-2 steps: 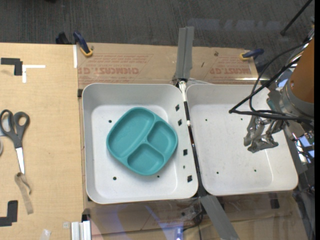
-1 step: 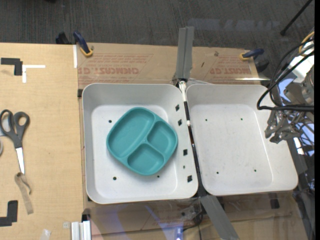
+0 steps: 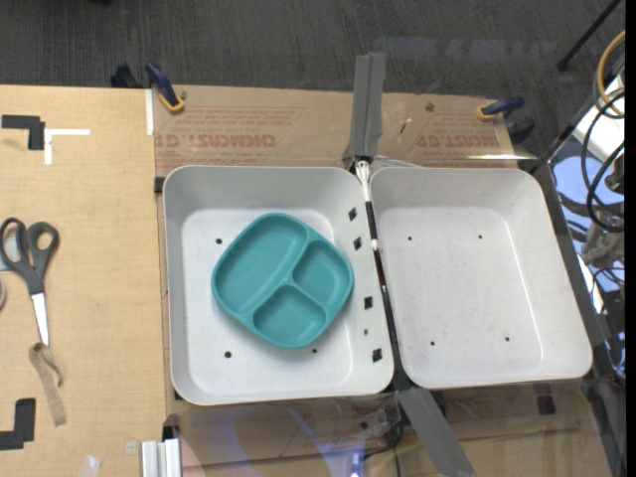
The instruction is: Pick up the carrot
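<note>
Nearest me sat the left bin (image 3: 179, 296), with a teal three-compartment plate (image 3: 283, 279) lying flat on its floor. The right bin (image 3: 467, 266) touched it along the middle seam. Scissors (image 3: 30, 256) lay on the bench well left of both. Farther back, a cardboard sheet (image 3: 258, 137) was held by a blue clamp (image 3: 164, 85). I could not tell where the carrot lay, nor how the pincer stood.

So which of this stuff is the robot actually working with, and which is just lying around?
For the job:
- left white bin
- right white bin
I can't spot a carrot.

Just lying about:
- teal divided plate
- scissors
- blue clamps
</note>
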Tool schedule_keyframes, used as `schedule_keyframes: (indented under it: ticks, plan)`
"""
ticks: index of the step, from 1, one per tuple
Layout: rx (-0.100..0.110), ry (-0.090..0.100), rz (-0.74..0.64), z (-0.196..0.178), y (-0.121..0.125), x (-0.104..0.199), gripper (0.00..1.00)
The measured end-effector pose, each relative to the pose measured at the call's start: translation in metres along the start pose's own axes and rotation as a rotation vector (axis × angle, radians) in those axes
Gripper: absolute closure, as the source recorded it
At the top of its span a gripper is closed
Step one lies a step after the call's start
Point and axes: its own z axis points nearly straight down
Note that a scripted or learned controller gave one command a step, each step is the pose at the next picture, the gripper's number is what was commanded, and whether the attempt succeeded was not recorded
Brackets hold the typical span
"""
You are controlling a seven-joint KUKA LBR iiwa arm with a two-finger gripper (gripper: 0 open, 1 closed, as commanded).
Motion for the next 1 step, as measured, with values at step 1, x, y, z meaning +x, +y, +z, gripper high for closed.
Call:
schedule_keyframes:
  ticks: [1]
  plan:
    - [-0.001,-0.001,-0.305,-0.0685,-0.006,0.0009,1.0]
